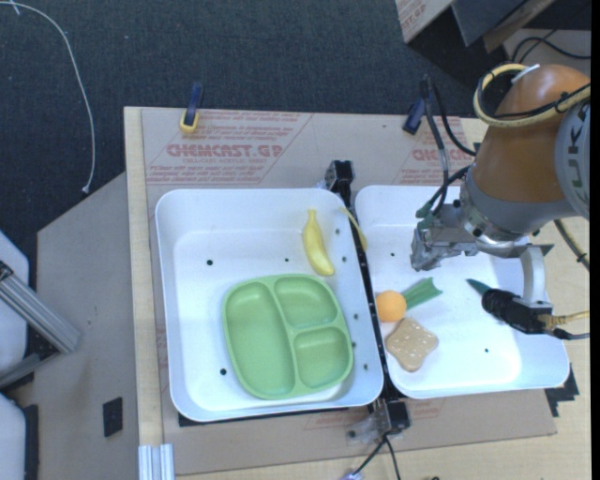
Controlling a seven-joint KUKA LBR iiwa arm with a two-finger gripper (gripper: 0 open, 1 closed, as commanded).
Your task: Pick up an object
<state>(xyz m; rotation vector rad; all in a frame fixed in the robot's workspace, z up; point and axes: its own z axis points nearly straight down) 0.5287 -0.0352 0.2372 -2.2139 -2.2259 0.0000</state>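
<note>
Dark blue-grey carpet (234, 52) surrounds the surface (272, 145), a brown sheet printed with red lettering. A thin white cable (80, 84) crosses the floor at upper left; a cardboard box (424, 17) stands at top right.

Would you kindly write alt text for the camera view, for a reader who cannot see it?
The arm's end effector hangs over the right bin, above a carrot and a cracker. The left bin holds a green divided tray and a banana.
</note>
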